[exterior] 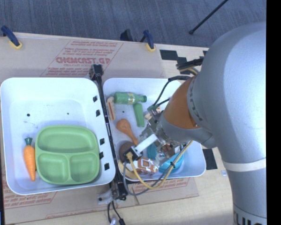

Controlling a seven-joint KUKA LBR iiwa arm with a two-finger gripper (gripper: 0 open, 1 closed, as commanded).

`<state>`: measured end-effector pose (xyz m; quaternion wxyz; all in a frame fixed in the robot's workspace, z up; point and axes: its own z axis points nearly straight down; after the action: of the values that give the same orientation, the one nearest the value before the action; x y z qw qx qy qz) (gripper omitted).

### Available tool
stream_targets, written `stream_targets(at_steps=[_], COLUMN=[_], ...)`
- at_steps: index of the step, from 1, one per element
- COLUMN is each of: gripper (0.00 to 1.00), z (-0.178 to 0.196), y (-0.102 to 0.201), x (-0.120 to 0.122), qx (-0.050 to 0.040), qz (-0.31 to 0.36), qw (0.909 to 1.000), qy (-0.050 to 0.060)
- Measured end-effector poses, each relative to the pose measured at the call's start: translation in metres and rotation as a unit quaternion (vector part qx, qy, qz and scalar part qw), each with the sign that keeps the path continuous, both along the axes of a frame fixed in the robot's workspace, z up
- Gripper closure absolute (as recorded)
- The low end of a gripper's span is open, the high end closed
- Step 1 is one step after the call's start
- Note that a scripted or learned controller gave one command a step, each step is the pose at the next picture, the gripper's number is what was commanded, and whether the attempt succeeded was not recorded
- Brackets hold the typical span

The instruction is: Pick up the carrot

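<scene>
While the arm (234,102) reaches in over the right bin (178,86), I log the end effector (147,153) low among that bin's clutter; I cannot tell its state from here. The carrot (29,159) lies in the left bin (41,93), along its left wall, just beside the green divided plate (67,154), leafy end up-frame. A green toy drill (132,102) and a wooden spoon (126,128) lie in the right bin.

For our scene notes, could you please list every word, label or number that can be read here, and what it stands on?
"CHEMCAST GP": large red print on the brown protective sheet beneath the bins, behind the left bin.
Smaller red lines above and below it: too blurred to read.
Repeated red print along the sheet's front edge: too small to read.
</scene>
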<state>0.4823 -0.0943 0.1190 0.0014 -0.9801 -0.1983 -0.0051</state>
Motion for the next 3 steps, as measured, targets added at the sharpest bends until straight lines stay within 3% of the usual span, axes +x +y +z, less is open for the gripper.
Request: stream_targets(at_steps=[1,2,3], gripper=[0.00,0.00,0.00], z=[-0.026,0.076,0.072], y=[0.001,0.021,0.038], x=[0.057,0.121,0.152], qx=[0.0027,-0.0005,-0.0005], qz=[-0.052,0.009,0.147], qw=[0.9986,0.9999,0.9891], qy=[0.011,0.006,0.008])
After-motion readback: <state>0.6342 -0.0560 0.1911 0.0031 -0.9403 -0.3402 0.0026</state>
